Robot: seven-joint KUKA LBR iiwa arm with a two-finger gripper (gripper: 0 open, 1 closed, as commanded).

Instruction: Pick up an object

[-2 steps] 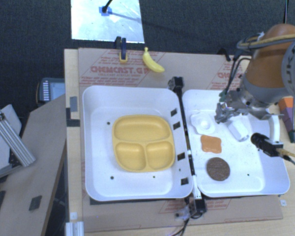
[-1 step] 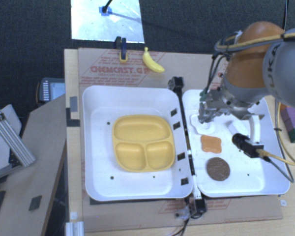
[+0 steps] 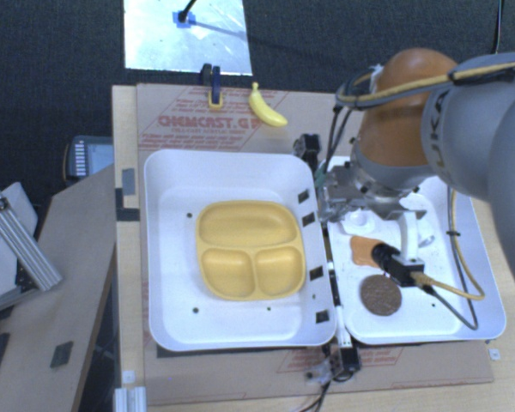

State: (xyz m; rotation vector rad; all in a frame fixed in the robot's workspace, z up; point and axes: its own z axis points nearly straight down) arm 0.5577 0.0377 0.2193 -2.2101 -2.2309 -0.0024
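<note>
Nearest the camera, in the right bin [image 3: 491, 318], lie a brown disc [image 3: 381, 296] and, just beyond it, an orange piece [image 3: 363, 249]. The left bin [image 3: 154, 230] holds a yellow divided plate [image 3: 245, 249]. The gripper [image 3: 365, 204] hangs low over the right bin's far left part, near the orange piece (whether it is parted or closed cannot be told). Under both bins lies a cardboard sheet [image 3: 167, 136] printed in red with "CHEMCAST". A banana [image 3: 266, 110] and a clamp [image 3: 213, 87] rest there. Farther back are a shiny panel [image 3: 215, 15] and dark cloth [image 3: 51, 41].
</note>
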